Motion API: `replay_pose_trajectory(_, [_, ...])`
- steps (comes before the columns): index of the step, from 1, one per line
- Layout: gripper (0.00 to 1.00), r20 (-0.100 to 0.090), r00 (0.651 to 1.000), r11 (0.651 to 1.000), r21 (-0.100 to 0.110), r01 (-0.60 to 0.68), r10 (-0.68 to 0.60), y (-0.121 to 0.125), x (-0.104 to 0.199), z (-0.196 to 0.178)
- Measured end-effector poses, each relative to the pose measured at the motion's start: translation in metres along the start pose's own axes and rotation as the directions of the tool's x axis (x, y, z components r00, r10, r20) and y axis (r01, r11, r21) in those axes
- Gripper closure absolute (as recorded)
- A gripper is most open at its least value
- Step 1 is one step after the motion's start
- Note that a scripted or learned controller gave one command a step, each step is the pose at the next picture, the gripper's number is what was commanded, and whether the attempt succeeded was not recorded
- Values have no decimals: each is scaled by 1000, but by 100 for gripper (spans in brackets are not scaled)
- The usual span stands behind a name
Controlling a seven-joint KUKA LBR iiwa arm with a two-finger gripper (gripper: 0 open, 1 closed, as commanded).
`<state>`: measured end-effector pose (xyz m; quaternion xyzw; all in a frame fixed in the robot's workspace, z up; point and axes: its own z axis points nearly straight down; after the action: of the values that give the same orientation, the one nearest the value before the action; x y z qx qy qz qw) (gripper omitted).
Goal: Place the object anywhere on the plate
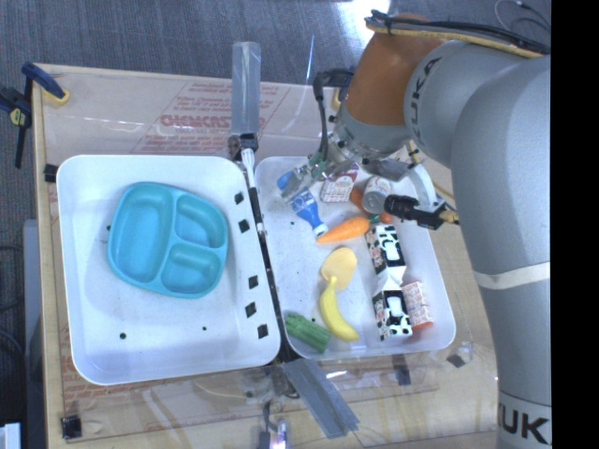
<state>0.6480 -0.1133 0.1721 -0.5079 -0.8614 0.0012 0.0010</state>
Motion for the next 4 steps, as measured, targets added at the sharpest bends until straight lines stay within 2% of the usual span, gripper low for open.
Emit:
replay_pose_trajectory(1, [100, -3, 969, 969, 5, -247, 247, 22, 58, -17])
replay_pose_trajectory(2, [100, 0, 1000, 1000, 0, 18, -18, 69, 122, -17])
replay_pose_trajectory(3, [100, 0, 997, 997, 0, 83, -83, 104, 171, -18])
replay_pose_trajectory(4, [0, 0, 997, 997, 0, 83, -83, 104, 171, -18])
